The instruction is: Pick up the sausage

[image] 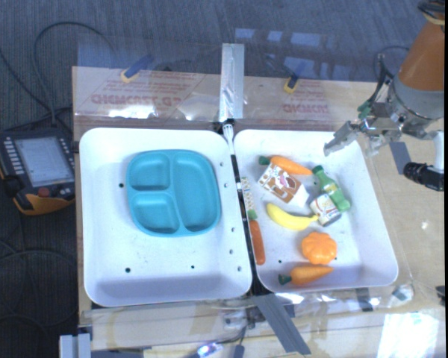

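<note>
The arm is hanging over the upper right of the frame, its gripper [342, 140] sitting above the far corner of the right bin [381, 230]; I cannot tell how its jaws are standing. The sausage [256, 242] is lying along that bin's left wall, lower centre of the frame, well apart from the gripper. A banana [290, 218] is lying near it. The blue tray [172, 192] is resting in the left bin [97, 259].

Sausage [257, 242] tight against bin wall [243, 222].
</note>
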### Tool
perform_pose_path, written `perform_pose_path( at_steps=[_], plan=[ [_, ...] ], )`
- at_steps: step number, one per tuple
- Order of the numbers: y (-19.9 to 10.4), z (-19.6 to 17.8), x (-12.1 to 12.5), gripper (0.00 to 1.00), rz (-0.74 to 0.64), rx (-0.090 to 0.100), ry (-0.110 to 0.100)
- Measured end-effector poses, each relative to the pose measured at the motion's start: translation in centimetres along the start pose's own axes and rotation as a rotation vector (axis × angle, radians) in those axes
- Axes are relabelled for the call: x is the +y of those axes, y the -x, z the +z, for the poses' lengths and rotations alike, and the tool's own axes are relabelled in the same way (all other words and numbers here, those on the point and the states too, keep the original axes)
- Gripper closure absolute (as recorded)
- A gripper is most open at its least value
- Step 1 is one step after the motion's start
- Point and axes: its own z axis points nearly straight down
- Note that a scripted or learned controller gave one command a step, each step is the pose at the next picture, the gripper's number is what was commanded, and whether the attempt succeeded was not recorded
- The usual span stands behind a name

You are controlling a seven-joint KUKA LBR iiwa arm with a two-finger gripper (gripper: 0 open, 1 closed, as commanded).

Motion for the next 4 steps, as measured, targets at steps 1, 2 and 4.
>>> perform_pose_path(
  at_steps=[1, 2, 4],
  plan=[
    [-3.5, -6.5, -6.9, 0.0, 0.522, -0.003, -0.001],
    [-7.1, -3.5, -11.9, 0.0, 0.744, -0.001, -0.003],
    [-23.3, -1.5, -13.8, 0.0, 1.116, -0.005, -0.003]
  ],
)
